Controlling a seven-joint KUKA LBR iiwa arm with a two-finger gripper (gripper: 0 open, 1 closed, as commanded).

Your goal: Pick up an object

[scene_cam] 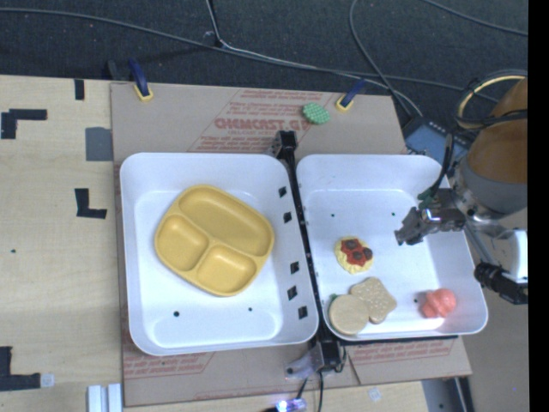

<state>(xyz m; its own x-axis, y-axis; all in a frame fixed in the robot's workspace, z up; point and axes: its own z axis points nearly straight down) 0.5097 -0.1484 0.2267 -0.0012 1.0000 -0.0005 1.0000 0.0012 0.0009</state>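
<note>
Over the right bin [390, 174], at about 3 o'clock of its floor, the gripper [410, 232] hangs above bare white plastic with nothing between its fingers; can't tell whether they're apart or together, too dark and small. Nothing picked yet.

Candidate objects all sit along that bin's 6 o'clock side:
- yellow piece with red topping [353, 254], near the bin's centre, at 9 o'clock of the gripper and apart from it
- two tan cookies [361, 306], overlapping, at the front wall
- pink-orange lump [437, 303], at the 5 o'clock corner, almost under the wrist

My guess: arm reaches in from 3 o'clock, so the lump or the yellow piece is the shortest drop.

Left bin [137, 187] holds a yellow divided tray [214, 239], flat, tilted diagonal, three compartments all bare. Green studded bit [316, 114] lies outside both bins on the cardboard surface at 12 o'clock.
</note>
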